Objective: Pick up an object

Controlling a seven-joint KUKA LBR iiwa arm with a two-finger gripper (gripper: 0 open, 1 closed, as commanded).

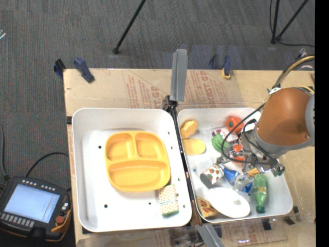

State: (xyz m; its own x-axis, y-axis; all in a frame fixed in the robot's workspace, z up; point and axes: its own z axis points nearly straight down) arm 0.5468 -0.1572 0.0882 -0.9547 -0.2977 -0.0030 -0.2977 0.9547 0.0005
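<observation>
Cardboard on the counter [216, 86] reads, perhaps, "TRUSCO"; the gripper [250, 168] hangs over cluttered toys, jaws' state unclear.

faint red printing on the cardboard sheet [139, 89] under the bins, mirrored, too blurred to read

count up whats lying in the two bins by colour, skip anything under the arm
yellow: 3 (divided tray, bread piece, round piece)
green: 2 (bottle, toy)
white: 1 (plate)
patterned: 2 (sponge, can)
orange-red: 1 (toy)
total: 9
A few more small pieces sit under the gripper, too jumbled to count.
</observation>
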